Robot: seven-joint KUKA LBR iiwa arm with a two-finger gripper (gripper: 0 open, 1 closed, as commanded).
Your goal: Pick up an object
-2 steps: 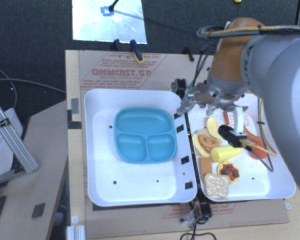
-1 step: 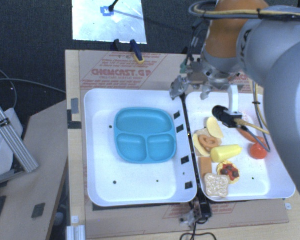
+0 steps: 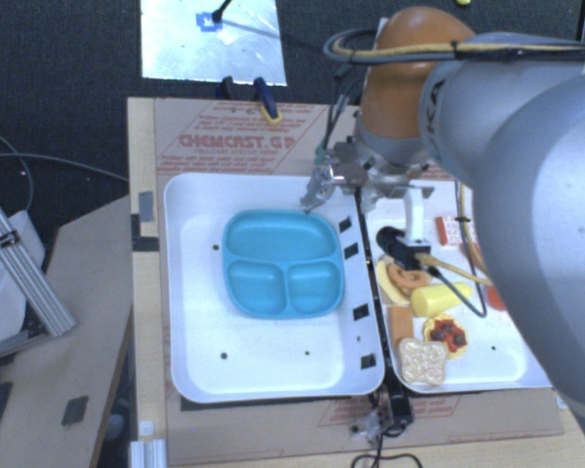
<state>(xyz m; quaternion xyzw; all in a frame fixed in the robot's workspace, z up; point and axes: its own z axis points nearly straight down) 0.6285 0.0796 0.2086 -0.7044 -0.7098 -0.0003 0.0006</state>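
The gripper (image 3: 322,189) hangs over the far edge of the left bin (image 3: 200,359), its fingers pointing down with nothing between them; how wide the jaws stand I cannot tell. Just below and in front of them a blue divided plate (image 3: 281,263) lies flat in that bin. Off to the jaws' right, past the wall between bins, the right bin (image 3: 512,364) holds a heap of toy food: a yellow block (image 3: 435,300), a waffle (image 3: 422,361) and a small pizza (image 3: 447,333), all well apart from the jaws
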